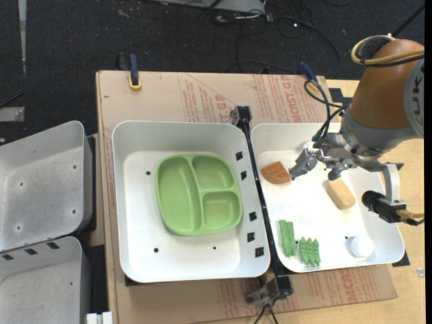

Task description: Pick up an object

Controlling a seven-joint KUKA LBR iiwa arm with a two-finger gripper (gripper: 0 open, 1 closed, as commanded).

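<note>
**Two bins, gripper hung over the right one**

Two shallow white bins are set side by side on a cardboard-covered bench. Nearest the camera, in the right bin [398,252], a white ball [360,246] is seen by the front corner, with two green pea pods beside it: a ridged one [309,251] and a smoother one [287,237] to its left. Further back, a tan bread-like block [340,194] is laid just beside the gripper [317,165], and a brown wedge-shaped piece [275,173] lies near the divider, just left of the gripper's fingers. The fingers are seen spread apart above the bin floor, with nothing between them. In the left bin [128,181], a green divided plate [199,194] is laid flat. Farthest back, a yellow clamp [135,81] is fixed to the bench edge.
</note>
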